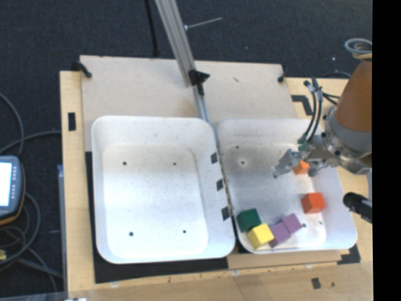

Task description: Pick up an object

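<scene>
I'm hovering the jaws (299,165) w/ a small orange block (302,166) between them, prob gripping it; other blocks sitting below.

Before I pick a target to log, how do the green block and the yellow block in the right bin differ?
The green block is dark and lies nearer the bin's middle; the yellow block is bright and lies against the near rim of the right bin. The yellow block touches a purple block; the green block does not. Both are small cubes of similar size, touching each other.
</scene>
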You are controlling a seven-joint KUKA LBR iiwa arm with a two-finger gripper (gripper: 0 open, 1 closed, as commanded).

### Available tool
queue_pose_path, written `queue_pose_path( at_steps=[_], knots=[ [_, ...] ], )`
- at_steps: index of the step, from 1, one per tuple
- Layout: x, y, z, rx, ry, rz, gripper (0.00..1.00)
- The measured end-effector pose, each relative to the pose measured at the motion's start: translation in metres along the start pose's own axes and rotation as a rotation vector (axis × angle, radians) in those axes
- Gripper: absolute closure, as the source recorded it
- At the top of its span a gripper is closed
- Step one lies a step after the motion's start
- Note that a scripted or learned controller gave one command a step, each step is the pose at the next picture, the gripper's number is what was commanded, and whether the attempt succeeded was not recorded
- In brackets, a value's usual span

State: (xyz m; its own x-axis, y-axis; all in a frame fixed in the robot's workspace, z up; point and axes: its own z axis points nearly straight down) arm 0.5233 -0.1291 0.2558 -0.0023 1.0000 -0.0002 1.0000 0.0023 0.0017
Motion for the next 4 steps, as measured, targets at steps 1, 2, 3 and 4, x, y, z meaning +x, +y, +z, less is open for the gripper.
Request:
queue_pose_path(
  at_steps=[1, 2, 3, 4],
  knots=[
    [-0.048, -0.006, 0.114, 0.008, -0.001, 0.005, 0.00],
    [-0.046, -0.003, 0.109, 0.000, 0.000, 0.005, 0.00],
    [-0.035, -0.031, 0.058, -0.005, -0.002, 0.005, 0.00],
    [0.010, -0.038, 0.134, -0.009, -0.009, 0.006, 0.00]
  ],
)
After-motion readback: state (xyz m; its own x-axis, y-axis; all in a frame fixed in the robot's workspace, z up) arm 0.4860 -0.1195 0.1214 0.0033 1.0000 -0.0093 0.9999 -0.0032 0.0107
